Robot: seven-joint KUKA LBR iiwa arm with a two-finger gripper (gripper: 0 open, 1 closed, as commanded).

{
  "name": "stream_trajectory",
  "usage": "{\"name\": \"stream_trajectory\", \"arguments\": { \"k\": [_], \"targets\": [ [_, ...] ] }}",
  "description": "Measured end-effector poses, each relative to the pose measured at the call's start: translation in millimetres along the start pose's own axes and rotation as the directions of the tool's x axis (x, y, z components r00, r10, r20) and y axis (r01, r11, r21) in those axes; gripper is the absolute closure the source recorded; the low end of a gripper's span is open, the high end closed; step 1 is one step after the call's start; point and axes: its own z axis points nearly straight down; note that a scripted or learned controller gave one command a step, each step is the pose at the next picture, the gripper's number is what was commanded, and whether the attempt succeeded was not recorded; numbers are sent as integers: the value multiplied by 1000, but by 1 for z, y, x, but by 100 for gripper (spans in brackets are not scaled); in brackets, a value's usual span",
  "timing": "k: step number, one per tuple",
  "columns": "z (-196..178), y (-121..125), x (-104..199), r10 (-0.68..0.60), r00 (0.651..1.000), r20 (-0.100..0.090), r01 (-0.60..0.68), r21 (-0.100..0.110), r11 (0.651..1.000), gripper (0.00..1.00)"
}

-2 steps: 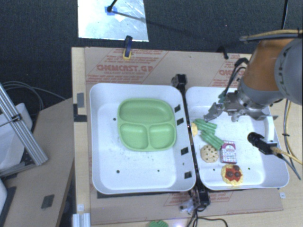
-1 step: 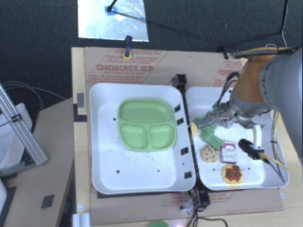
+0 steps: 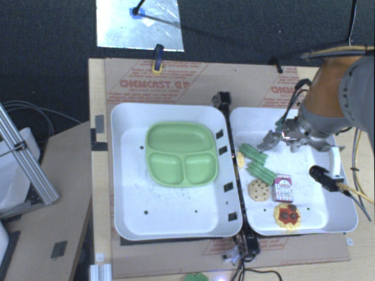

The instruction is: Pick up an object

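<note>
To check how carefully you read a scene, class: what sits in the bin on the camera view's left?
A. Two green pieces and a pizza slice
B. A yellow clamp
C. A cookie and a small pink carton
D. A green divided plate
D: the green divided plate lies alone in the left bin, while the toy foods lie in the right bin.

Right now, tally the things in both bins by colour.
Green: 3, the plate and two pods
Tan: 1, the cookie
Pink: 1, the carton
Yellow and red: 1, the pizza
Total: 6
</note>
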Motion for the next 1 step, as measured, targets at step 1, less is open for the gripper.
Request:
{"name": "stream_trajectory", "arguments": {
  "k": [1],
  "targets": [
    [53, -11, 21, -3, 1000, -2, 3, 8, 1000, 0]
  ]
}}
